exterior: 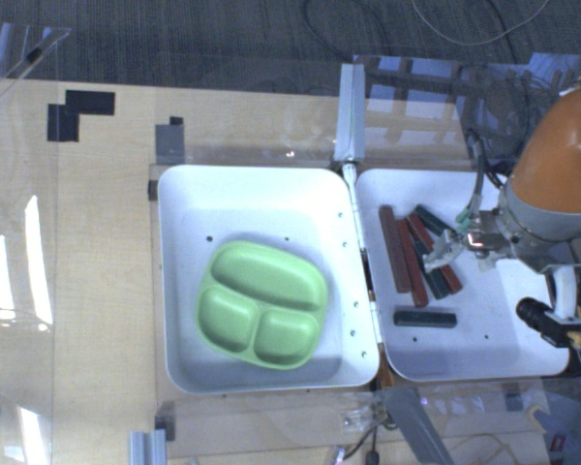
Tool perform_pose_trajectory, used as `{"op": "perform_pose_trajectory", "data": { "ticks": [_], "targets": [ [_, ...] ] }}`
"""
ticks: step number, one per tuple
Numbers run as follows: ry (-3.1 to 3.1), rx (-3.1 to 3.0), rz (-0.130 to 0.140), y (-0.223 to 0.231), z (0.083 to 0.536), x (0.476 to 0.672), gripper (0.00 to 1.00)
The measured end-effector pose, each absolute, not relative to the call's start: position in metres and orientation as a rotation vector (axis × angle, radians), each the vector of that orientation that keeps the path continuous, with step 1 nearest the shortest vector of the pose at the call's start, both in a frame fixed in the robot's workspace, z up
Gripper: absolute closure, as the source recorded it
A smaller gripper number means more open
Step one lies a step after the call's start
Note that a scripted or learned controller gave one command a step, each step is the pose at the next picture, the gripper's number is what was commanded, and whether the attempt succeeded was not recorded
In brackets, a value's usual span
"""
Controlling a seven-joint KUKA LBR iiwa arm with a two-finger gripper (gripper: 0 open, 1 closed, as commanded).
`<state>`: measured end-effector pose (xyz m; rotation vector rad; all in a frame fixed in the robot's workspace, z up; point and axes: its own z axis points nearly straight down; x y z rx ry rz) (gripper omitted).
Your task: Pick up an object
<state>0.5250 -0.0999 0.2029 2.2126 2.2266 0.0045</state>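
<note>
The brown sticks lie in the right bin, just under and left of our tool, a dark bar nearer the front rim. We judge we are at the reach. We cannot tell how the tool stands; next it must close squarely across one stick.

From my station the green divided plate looks like smooth moulded plastic with a soft sheen. Both white bins appear as smooth plastic, faintly glossy. The reddish-brown sticks look matt, possibly wood; I cannot be sure. The dark bar seems matt plastic. The bench shows pale wood grain under a reflective clear sheet. The arm's orange band is glossy.
</note>
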Motion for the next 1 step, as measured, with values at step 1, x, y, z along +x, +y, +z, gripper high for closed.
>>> {"op": "perform_pose_trajectory", "data": {
  "ticks": [1],
  "targets": [
    [2.292, 2.138, 0.009, -0.0845, 0.0976, 0.5427, 0.0]
  ]
}}
